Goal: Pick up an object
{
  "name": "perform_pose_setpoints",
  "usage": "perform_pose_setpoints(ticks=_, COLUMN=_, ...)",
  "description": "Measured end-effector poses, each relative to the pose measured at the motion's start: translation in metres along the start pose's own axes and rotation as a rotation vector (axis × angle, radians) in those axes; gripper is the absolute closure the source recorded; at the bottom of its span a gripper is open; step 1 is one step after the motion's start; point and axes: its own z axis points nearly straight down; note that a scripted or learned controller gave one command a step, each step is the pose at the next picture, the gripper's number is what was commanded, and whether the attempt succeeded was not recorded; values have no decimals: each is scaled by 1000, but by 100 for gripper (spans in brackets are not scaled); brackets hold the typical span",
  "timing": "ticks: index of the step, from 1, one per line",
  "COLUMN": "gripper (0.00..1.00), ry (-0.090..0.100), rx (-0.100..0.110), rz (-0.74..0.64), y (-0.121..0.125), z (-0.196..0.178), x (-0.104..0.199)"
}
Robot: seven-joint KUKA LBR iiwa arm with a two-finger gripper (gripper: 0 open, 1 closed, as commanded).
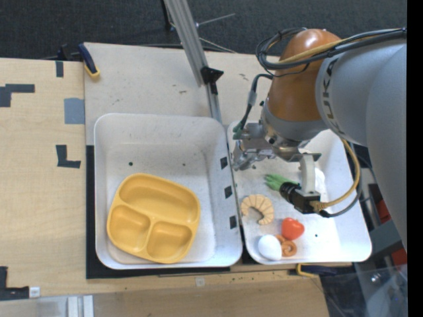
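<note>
Croissant (258, 209): a tan, ridged toy pastry lying in the right bin (344, 246), just below the gripper (246, 156) and nearest to it of the loose things, so the likeliest pick
Handling: by its look a light plastic or foam piece, stiff enough not to crush, with a curved, ribbed back that may slide out of a slanted pinch; I would take it across the narrow middle of the arc, not at the tips
Gripper: hanging over the upper left corner of the right bin, close to the wall shared by the 2 bins; nothing shows between its parts, and I cannot tell if it is spread or closed
Neighbours: red piece (292, 228) and white egg (269, 246) lie further below the gripper, past the croissant; a green piece (277, 179) lies to its lower right, partly under the wrist
Left bin (106, 131): holds a yellow divided plate (153, 218), well off to the gripper's lower left
Risk: the bin wall beside the gripper leaves little room on that side
</note>
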Motion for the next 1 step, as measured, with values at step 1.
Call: perform_pose_setpoints(ticks=1, gripper=100, ry=1, rx=-2, rz=-2, y=20, z=8, x=60)
